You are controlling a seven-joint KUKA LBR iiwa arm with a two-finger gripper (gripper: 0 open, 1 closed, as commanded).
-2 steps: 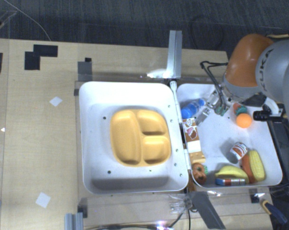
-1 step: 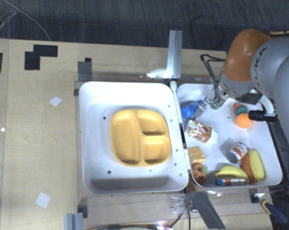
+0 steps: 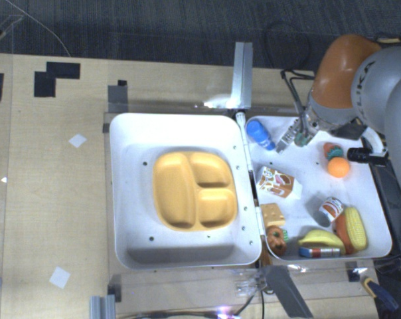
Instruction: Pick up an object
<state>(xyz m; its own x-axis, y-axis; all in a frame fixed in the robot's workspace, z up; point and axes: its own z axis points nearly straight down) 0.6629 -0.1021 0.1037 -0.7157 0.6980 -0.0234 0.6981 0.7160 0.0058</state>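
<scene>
Gripper (image 3: 295,137): far edge of right bin (image 3: 380,211) — finger state cannot be told.
Risk: blue bottle (image 3: 258,133) beside it — may roll.

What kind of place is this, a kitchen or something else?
Probably a robot lab, not a kitchen. A grey robot arm reaches over two white bins on a wooden bench. The food in the right bin looks like toys: a banana, corn, an orange ball.
</scene>
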